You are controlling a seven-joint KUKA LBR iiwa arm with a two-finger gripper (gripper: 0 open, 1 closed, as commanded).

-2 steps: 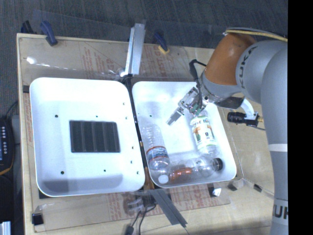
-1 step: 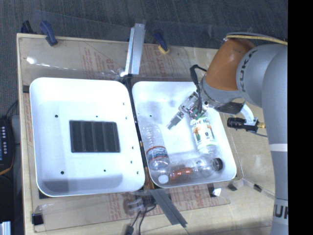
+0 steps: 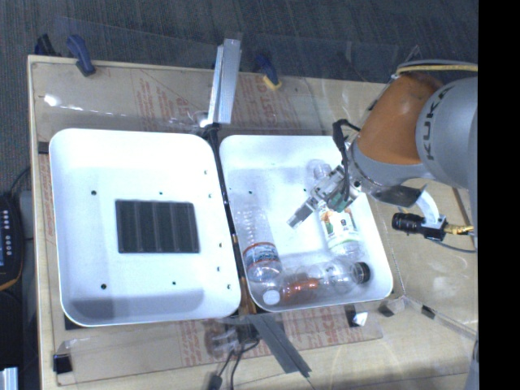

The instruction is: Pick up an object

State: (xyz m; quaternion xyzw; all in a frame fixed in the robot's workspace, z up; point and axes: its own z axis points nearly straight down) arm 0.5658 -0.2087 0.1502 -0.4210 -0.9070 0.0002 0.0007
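While the grey arm with the orange band (image 3: 406,132) reaches in from the right, you've got its jaws (image 3: 325,195) low over the right shallow white bin (image 3: 244,157), and honestly you can't tell if they're spread or pressed together. Clear plastic bottles sit in that bin: one with a white-green label (image 3: 341,230) by its right wall, one lying along the near edge (image 3: 317,283), and another toward the near-left corner (image 3: 262,260). The left white bin (image 3: 73,161) has a dark ribbed rectangular panel (image 3: 157,226).

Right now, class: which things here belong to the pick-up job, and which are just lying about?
Part of the job:
gripper
clear bottles in the right bin

Just lying about:
left bin with its dark grate
blue clamps
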